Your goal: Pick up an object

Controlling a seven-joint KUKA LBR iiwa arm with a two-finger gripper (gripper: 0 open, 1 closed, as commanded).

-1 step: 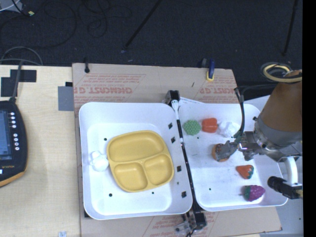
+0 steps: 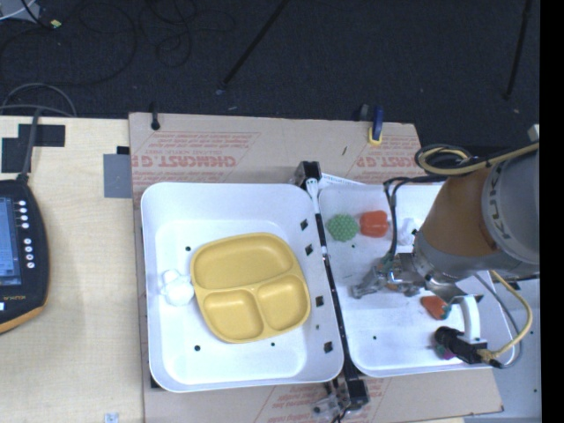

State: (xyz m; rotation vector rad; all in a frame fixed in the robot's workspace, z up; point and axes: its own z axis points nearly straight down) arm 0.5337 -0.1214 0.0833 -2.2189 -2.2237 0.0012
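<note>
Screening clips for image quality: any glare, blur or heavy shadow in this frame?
Camera view: the white bins look bright, near washed out; the arm and hand are soft; the yellow tray is evenly lit; the background is dark.

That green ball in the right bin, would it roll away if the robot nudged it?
Probably. The green ball looks round and sits on the smooth, flat floor of the right bin, so a sideways push would likely send it rolling. Its surface looks bumpy, which may give fingers some grip. The orange object beside it might block a roll that way.
</note>
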